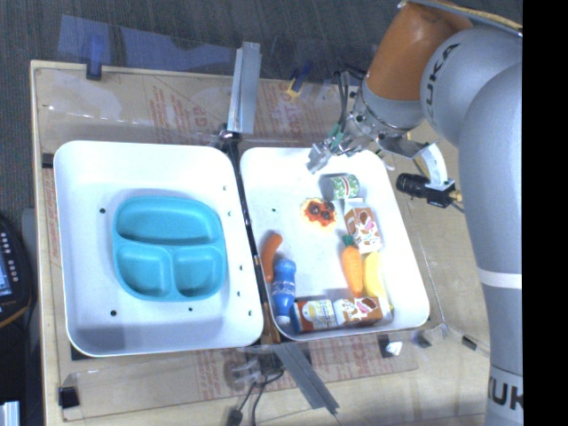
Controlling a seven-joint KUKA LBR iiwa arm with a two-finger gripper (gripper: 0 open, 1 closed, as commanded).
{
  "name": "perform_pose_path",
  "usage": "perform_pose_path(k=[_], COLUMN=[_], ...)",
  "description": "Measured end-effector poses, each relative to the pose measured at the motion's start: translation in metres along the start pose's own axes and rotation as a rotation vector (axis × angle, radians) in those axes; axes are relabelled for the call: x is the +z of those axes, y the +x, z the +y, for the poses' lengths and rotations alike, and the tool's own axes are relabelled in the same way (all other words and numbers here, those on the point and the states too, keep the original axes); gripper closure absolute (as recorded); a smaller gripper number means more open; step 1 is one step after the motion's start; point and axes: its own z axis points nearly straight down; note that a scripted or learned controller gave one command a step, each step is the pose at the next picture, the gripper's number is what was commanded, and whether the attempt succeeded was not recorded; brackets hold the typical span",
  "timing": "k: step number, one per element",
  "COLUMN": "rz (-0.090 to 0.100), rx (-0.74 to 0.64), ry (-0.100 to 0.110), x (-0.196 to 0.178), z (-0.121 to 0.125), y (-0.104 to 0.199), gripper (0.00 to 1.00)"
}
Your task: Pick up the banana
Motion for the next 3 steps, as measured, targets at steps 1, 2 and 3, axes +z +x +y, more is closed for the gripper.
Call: perform_pose_path(k=[1, 2, 3], rz=[-0.001, -0.002, 0.000], rx=[-0.100, -0.123, -0.217], ry=[0.000, 0.000, 0.001], x=[-0.0036, -0.0080, -0.0099], z=[0.0014, 0.0020, 0.0039], y=[0.0037, 0.0071, 0.0124], gripper=[1.00, 1.00, 1.00])
